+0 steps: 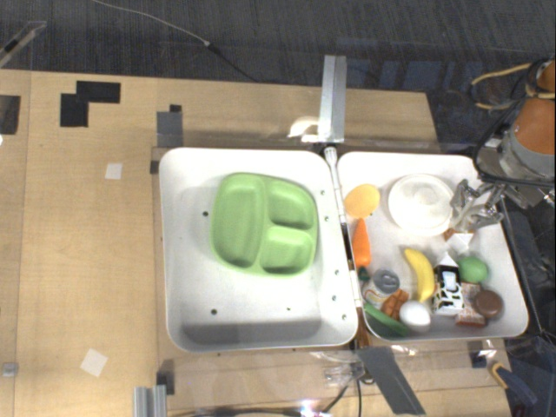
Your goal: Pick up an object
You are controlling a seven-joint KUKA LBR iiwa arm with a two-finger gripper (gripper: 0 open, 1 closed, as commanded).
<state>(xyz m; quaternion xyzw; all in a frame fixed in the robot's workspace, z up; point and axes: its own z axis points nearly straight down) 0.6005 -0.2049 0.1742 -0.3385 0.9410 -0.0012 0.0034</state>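
We find the pincer (476, 205) at the right of the frame, over the upper right part of the right bin (519, 295); its metal fingers (466, 200) stand apart, released, with nothing between them; the grey arm with its orange band (532, 130) comes in above it from the right edge. Just left of the pincer lies a white bowl (420, 201), its rim near the fingertips, though we cannot tell if they touch; just below the pincer sits a green ball (473, 269), a little apart from it. Further left, near the bin's upper left corner, lies an orange-yellow round fruit (362, 200), and beneath it an orange carrot (361, 245) along the left wall. Lower in the bin, well below the pincer, a yellow banana (420, 272) lies upright in the frame; beside it a small black-and-white carton (447, 290); to the right a brown round piece (488, 303); to the left a grey disc (386, 281), a white egg-like object (415, 315) and a green rimmed dish (380, 321) at the lower left corner. In the left bin (187, 259), well apart from the pincer, rests a green divided plate (263, 222); both bins sit on the wooden desk (78, 250).
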